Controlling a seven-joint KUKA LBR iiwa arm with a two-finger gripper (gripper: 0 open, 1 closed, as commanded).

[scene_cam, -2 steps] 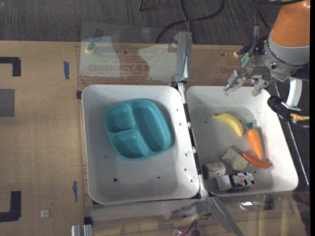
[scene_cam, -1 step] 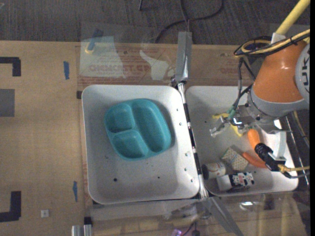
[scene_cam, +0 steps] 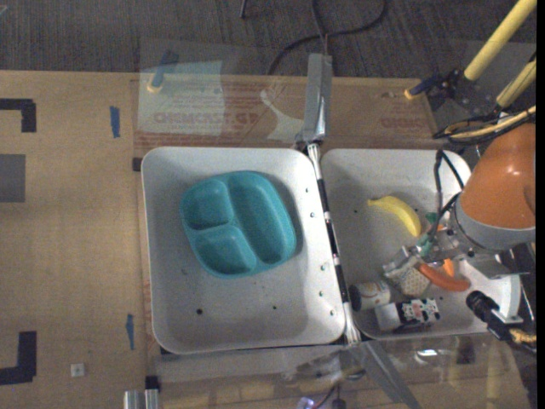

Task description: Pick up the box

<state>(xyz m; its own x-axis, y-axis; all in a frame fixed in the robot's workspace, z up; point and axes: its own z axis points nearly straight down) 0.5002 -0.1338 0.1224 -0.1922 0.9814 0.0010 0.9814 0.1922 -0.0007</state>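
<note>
Two white bins sit side by side on the bench. The left bin (scene_cam: 162, 313) carries a teal divided plate (scene_cam: 238, 222), three compartments, lying flat a bit up and left of the bin's centre and tilted relative to its edges; it stands clear of all four walls. The right bin (scene_cam: 349, 177) holds the clutter, all in its lower half. A yellow banana (scene_cam: 398, 212) lies near the middle of that bin, apart from the rest. The box (scene_cam: 415, 311), a small one with a dark printed face, lies flat along the near edge of the right bin, close to the near wall and a little right of the near-left corner. A small whitish object (scene_cam: 371, 294), probably a cup or jar though the view is too soft to be sure, sits just left of and above the box, near the divider between the bins. An orange carrot-like piece (scene_cam: 444, 277) lies above and right of the box. The arm (scene_cam: 509, 186) comes in over the right edge of the right bin, orange band on top. The gripper (scene_cam: 423, 254) hangs over the pile between banana and box, above the box and not touching it. Claw opening: cannot tell, since it blends into the clutter, and nothing is visibly held.
</note>
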